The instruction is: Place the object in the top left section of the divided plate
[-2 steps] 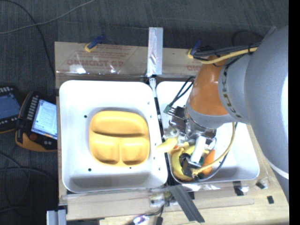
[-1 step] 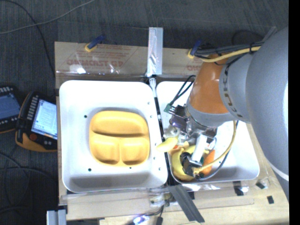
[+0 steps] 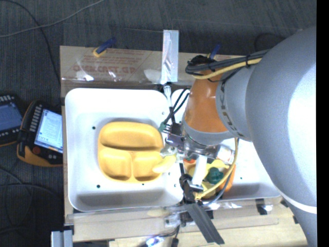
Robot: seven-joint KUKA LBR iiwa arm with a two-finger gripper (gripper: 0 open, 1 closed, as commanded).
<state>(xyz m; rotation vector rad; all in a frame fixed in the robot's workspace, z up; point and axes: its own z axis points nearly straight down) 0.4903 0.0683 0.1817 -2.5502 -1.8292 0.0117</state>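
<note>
As I reach in over the right bin, my gripper hangs at the divider; I cannot tell its state. The yellow object lies at the divided plate's right edge.

Lighting is bright and even from overhead, and the left white bin is nearly washed out, with soft shadows along its inner walls. The yellow divided plate shows mild glare on its ridges. The grey arm, close to the lens, is soft and out of focus; the dark carpet reads dim.
</note>
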